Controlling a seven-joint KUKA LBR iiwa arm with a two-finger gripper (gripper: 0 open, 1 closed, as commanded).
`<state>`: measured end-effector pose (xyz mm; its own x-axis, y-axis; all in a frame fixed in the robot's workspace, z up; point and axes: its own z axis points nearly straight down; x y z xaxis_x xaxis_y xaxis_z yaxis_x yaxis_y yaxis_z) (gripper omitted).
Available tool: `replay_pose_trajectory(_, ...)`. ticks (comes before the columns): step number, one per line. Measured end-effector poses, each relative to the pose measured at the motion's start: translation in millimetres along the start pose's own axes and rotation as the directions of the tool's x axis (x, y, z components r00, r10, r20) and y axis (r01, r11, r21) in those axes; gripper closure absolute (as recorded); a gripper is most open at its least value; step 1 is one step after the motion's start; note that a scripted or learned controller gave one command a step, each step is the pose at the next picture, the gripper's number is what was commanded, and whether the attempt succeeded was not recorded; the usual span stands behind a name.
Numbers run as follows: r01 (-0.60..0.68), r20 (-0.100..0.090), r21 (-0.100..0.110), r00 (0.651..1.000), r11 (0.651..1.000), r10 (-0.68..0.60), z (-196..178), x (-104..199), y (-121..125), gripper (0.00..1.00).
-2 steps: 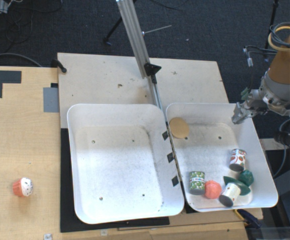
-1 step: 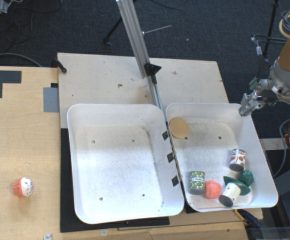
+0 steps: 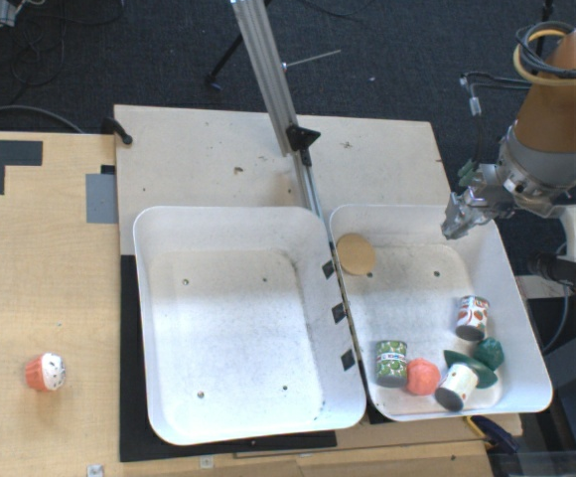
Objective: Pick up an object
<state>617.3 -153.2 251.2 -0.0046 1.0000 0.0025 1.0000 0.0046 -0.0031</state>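
Lowest in view, well below the gripper (image 3: 459, 219), a cluster of small things lay in the right bin (image 3: 526, 361): a white cup (image 3: 456, 385), a dark green piece (image 3: 485, 353), an orange-red ball (image 3: 423, 377), a green can (image 3: 391, 362) and a red-and-white can (image 3: 472, 316). A tan disc (image 3: 357, 254) sat apart, to the gripper's left. The gripper hung over the bin's upper right corner, grasping nothing visible; whether it was clenched could not be told.

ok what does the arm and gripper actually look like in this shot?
The arm enters from the right: an orange-tan band at the top, a grey metal wrist section below it. Dark cables loop above the band, with a yellowish ring of hose beside them. The gripper is small, grey and metallic, with a thin cable stub sticking up near it. No markings legible.
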Motion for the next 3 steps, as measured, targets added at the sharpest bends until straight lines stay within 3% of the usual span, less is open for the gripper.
replay_pose_trajectory(2,-0.001,0.0,0.002,1.0,1.0,0.001,13.6,89.0,-19.0,1.0)
replay_pose_trajectory(3,0.0,0.0,0.001,1.0,1.0,0.0,19.1,149.7,-20.2,1.0)
